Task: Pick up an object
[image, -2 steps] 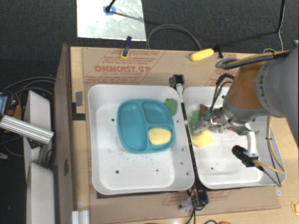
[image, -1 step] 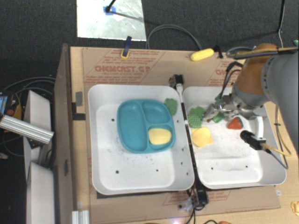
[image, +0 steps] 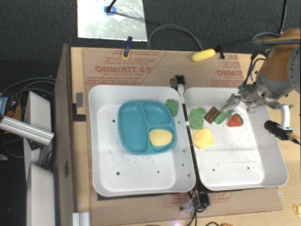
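The right bin holds a red strawberry-like piece, a brown block, a green bumpy piece, a green strip and a yellow lump. My gripper hangs over the bin's upper part, just above the red piece and the green strip, its fingers pointing left and down. The arm's grey wrist and orange band come in from the right. Nothing shows between the fingers.
The left bin carries a blue divided plate with a yellow piece in its lower right compartment, and a green piece at the plate's upper right. A yellow banana-like toy lies on the cardboard behind the bins.
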Tool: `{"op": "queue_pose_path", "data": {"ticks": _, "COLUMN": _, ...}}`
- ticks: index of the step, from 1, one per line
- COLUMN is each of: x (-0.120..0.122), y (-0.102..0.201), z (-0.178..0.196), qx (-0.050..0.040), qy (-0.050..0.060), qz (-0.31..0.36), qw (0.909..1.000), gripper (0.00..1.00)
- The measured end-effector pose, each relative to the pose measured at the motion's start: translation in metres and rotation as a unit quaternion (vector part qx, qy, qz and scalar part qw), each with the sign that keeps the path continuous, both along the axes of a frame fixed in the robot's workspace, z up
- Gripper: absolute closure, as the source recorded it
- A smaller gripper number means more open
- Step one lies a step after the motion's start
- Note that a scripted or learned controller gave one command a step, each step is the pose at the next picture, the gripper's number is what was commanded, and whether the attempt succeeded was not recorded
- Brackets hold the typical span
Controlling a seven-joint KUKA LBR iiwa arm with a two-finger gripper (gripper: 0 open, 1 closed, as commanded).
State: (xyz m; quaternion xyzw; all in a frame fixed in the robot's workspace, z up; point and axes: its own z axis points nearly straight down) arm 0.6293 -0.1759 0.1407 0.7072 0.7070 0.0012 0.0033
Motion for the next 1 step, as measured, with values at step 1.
{"op": "queue_pose_path", "data": {"ticks": 1, "x": 0.0159, "y": 0.0079, "z": -0.0568, "qx": 0.0016, "qy": 0.001, "qz": 0.002, "qw": 1.0, "gripper": 0.0}}
